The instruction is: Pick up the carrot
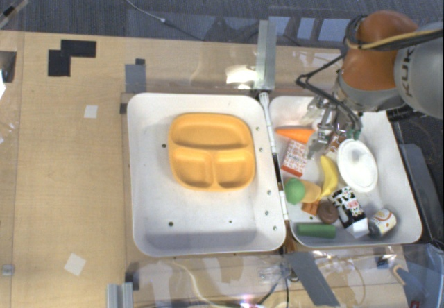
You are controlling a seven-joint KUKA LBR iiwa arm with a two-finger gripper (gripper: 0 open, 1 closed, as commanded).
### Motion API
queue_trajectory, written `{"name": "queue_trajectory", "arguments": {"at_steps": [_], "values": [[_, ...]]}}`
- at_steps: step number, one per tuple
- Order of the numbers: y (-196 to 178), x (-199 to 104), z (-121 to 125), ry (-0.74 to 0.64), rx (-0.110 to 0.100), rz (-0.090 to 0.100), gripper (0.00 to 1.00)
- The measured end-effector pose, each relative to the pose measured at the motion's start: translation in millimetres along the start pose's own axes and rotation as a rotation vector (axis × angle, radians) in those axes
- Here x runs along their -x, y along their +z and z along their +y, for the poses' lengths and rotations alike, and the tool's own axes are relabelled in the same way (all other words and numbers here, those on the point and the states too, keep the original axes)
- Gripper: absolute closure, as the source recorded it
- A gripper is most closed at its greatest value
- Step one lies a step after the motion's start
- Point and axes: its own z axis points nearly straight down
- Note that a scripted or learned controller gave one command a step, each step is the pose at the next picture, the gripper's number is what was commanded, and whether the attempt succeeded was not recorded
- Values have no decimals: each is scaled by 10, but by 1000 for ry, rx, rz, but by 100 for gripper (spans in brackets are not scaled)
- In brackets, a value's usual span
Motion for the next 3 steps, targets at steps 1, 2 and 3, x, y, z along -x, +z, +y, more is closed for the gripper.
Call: {"name": "queue_trajectory", "arguments": {"at_steps": [1, 2, 3], "values": [[240, 148, 175, -99, -1, -13, 0], [219, 2, 163, -103, 0, -33, 0], [-122, 230, -29, -89, 1, -14, 0]]}}
